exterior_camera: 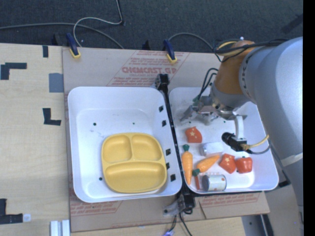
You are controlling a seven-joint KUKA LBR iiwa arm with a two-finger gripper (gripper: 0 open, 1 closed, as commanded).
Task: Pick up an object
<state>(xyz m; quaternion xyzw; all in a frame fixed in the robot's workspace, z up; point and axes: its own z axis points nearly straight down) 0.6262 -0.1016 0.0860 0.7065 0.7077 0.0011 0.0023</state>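
My gripper (197, 117) hangs over the far-left part of the right bin (261, 127), with the arm reaching in from the right. Its fingers are spread open and nothing sits between them. Just below it lies a small red toy fruit (193, 134). Nearer the front are two orange carrots (187, 165) (208, 162), two red pieces (227, 162) (244, 165), a small white piece (212, 147) and a grey can (213, 182) on its side.
The left bin (83, 112) holds a yellow divided plate (134, 162). A black divider (170, 127) runs between the bins. A black cable fitting (231, 140) hangs off the arm above the right bin's objects.
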